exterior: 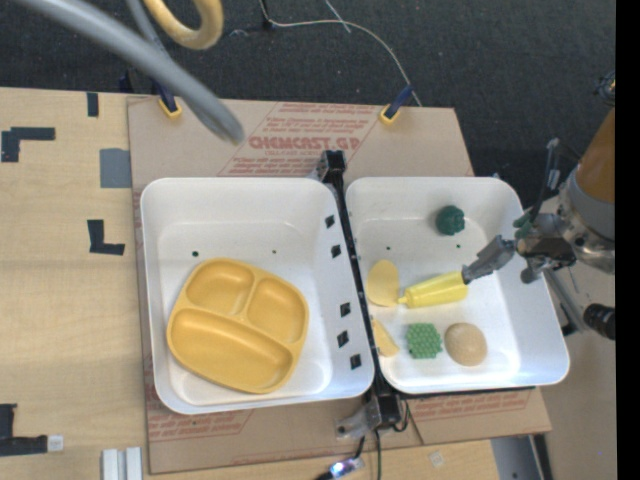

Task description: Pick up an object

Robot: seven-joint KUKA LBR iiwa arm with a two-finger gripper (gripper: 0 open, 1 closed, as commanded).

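A grey hose (130,43) and a yellow loop (185,3), blurred by closeness to the lens, are seen across the upper left, above the cardboard sheet (300,143) on which the two bins rest. The left bin (160,208) is occupied by a smooth, rigid-looking yellow divided plate (238,323) with three shallow compartments. In the right bin (500,368) are gathered the candidate objects: a small dark green ball (450,219) toward the far wall, a pale yellow rounded piece (382,282) beside the divider, a yellow elongated object (436,290) lying at a slight slant, a green knobbly block (423,341), a tan rounded lump (465,343) just beside that block, and a yellow sliver (384,340) near the divider. The gripper (487,260) is held low over the right bin, its tip at or just beside the right end of the yellow elongated object; whether the jaws are wide or narrow cannot be told, nor can contact be confirmed. Several risks are judged likely. The elongated object, apparently smooth hard plastic, may be caught at its end alone and so pivot or slip free on lifting. It may also be pushed against the pale piece it touches. The bin's sloped, glossy wall may be struck by the wrist.
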